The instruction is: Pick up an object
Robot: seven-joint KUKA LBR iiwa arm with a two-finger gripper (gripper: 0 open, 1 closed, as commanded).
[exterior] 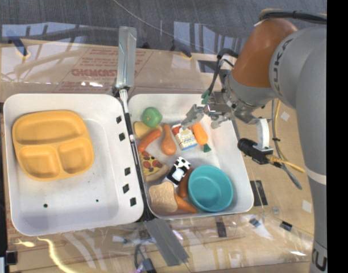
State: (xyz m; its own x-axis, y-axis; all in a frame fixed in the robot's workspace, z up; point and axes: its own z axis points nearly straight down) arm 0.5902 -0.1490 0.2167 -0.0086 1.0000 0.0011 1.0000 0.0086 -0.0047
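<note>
Two Bins, Gripper Over the Right One

Two white bins sit side by side at the middle of your frame. You have the left bin [26,209] holding a yellow divided plate [52,143] in its upper left part. The right bin [233,152] is crowded with toy food.

Look at the upper part of the right bin: a green pepper [152,116] lies near the top left, with a carrot [149,139] just below it and a drumstick [169,140] beside that. A small carton [185,137] sits at the centre, touching a second orange carrot [201,135] on its right. Lower down you see a pizza slice [150,164], a black-and-white cow-patterned piece [179,170], a slice of bread [163,197] near the bottom edge, and a teal bowl [210,188] at the lower right.

Your arm [288,67] comes in from the upper right of the frame, and its gripper [203,114] hangs over the upper middle of the right bin, just above the carton and the second carrot. The fingers [192,117] look spread apart with nothing between them. No item is lifted; all of them lie in the bin.
</note>
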